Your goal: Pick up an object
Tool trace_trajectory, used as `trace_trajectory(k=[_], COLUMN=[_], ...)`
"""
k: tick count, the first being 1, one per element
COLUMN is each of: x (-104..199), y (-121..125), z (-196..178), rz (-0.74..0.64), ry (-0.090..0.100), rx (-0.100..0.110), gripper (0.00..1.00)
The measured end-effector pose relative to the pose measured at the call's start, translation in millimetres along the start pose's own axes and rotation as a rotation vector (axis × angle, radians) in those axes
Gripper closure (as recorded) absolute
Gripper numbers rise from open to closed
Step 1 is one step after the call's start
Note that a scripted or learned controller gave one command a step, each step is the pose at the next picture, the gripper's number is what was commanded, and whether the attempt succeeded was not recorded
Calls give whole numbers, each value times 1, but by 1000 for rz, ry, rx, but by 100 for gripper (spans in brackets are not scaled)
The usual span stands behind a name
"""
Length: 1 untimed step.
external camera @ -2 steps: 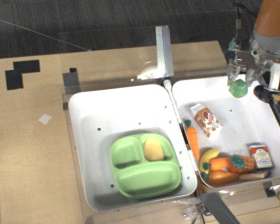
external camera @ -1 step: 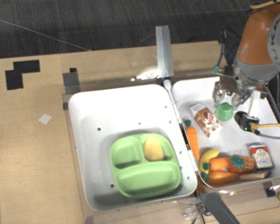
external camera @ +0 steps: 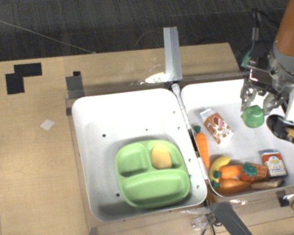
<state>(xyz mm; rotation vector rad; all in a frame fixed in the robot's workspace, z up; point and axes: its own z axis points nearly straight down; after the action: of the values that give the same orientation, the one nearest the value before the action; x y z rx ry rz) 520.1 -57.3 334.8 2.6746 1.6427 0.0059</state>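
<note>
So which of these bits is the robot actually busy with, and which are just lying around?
In the job:
- end effector
- green ball just under it, over the right bin

Lying about:
- carton
- carrot
- banana
- small box
- green tray holding a yellow piece, in the left bin

The gripper (external camera: 257,103) hung over the right bin (external camera: 224,88) near its far right corner, a green round object (external camera: 254,117) between its fingers. Below it lay a small carton (external camera: 216,125), a carrot (external camera: 201,148) along the bin's left wall, and a heap of toy food (external camera: 236,175) at the near edge. In the left bin (external camera: 98,121), a green divided tray (external camera: 152,172) held a yellow piece (external camera: 161,155).
</note>
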Motion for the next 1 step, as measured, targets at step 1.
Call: trace_trajectory(k=[1], x=[-29], y=[-12], z=[-1], rz=[-310], ry=[-1], rx=[0], gripper=[100])
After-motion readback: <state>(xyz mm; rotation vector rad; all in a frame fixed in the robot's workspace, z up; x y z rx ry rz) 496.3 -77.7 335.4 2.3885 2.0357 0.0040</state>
